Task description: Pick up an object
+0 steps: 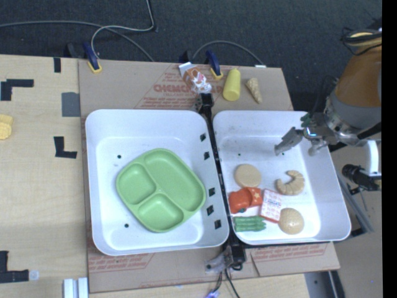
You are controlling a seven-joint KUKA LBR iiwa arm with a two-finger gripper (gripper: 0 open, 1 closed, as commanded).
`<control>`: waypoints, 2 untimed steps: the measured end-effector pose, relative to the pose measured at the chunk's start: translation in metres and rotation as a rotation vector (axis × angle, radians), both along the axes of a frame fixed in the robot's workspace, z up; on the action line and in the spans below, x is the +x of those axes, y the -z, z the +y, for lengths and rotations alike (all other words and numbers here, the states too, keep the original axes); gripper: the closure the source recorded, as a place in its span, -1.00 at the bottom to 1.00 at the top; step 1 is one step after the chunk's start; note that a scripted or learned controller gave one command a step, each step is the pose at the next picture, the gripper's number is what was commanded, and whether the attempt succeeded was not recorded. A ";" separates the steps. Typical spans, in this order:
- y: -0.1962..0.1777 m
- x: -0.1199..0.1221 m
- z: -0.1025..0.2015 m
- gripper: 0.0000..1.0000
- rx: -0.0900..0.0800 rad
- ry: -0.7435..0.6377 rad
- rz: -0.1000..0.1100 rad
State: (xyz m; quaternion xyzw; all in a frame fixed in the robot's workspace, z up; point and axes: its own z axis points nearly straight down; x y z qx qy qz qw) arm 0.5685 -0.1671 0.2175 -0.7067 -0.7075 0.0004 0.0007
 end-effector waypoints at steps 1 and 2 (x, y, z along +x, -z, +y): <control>0.046 -0.002 0.073 -1.00 0.000 -0.001 0.000; 0.131 0.003 0.072 -1.00 0.000 0.000 -0.004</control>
